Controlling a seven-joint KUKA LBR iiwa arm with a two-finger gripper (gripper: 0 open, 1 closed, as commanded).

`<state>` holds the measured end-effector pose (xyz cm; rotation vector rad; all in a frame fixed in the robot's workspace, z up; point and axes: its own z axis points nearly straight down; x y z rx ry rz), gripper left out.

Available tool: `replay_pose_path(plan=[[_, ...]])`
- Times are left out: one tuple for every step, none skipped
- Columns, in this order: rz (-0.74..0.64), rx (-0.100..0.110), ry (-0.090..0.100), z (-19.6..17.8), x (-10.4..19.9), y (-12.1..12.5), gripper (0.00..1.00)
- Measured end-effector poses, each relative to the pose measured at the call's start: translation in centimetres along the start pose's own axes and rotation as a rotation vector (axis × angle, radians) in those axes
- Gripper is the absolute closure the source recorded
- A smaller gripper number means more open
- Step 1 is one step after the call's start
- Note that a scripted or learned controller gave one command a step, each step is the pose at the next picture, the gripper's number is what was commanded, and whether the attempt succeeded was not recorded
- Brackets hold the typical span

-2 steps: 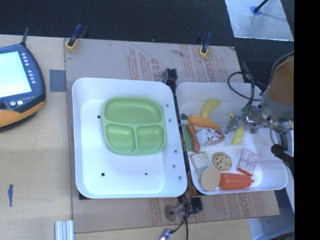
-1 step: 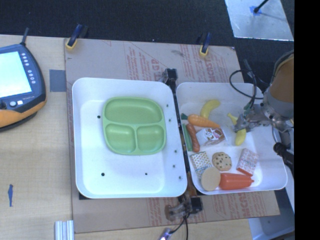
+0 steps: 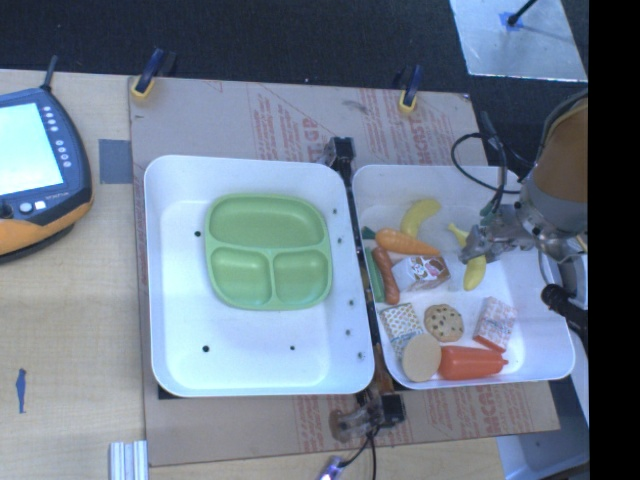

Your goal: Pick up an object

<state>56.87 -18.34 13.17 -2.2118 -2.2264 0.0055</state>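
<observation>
Toy food fills the right bin (image 3: 560, 363); pincer (image 3: 480, 251), grip unclear, hovers beside a yellow piece (image 3: 475, 273), needing descent.

We see two smooth glossy white plastic bins (image 3: 160, 268), matt light-green plastic divided plate (image 3: 268, 251), brown cardboard sheet (image 3: 300, 118) with dull printed surface, pale wood-grain bench top (image 3: 70, 348), shiny orange plastic toy carrot (image 3: 407, 242).

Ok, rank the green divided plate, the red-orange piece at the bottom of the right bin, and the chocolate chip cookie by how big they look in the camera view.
1. Green divided plate, by far the largest.
2. Red-orange piece.
3. Chocolate chip cookie, smallest.
</observation>
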Motion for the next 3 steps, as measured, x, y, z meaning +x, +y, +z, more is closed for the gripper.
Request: replay_pose_path(plan=[[0.001,-0.003,-0.001,-1.7,-0.6,-1.0,1.00],[-0.001,-0.002,-0.002,-1.3,2.4,0.2,1.00],[-0.003,-0.003,0.000,-6.1,14.5,1.2,1.00]])
